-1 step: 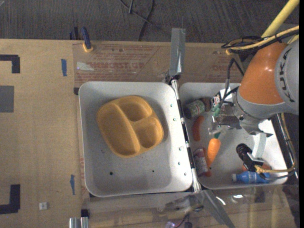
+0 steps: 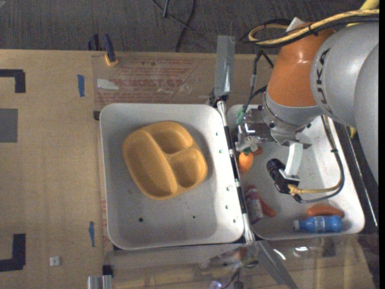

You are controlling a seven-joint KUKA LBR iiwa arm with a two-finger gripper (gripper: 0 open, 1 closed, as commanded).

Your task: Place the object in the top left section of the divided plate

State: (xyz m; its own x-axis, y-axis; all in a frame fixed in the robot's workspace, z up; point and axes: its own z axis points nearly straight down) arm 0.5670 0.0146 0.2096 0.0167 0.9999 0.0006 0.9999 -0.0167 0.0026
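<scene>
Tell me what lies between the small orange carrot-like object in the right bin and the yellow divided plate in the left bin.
The small orange carrot-like object lies in the right white bin near its left wall. Between it and the yellow divided plate stand the adjoining bin walls; beyond them is bare floor of the left white bin.

Reaches in from the right, upper right of the view. Grey link (image 2: 355,71) bulks largest there, curving down toward the wrist. Orange band (image 2: 295,71) sits just left of that grey link, above the wrist. Grey wrist collar (image 2: 289,116) follows below the band, pointed steeply downward. Claw (image 2: 246,140) hangs beneath the wrist, low over the left part of the right-hand bin, close beside the wall between the two bins. Finger state not readable from above, hidden under the mount. Yellow cable (image 2: 313,26) loops over the top of the orange band.
</scene>
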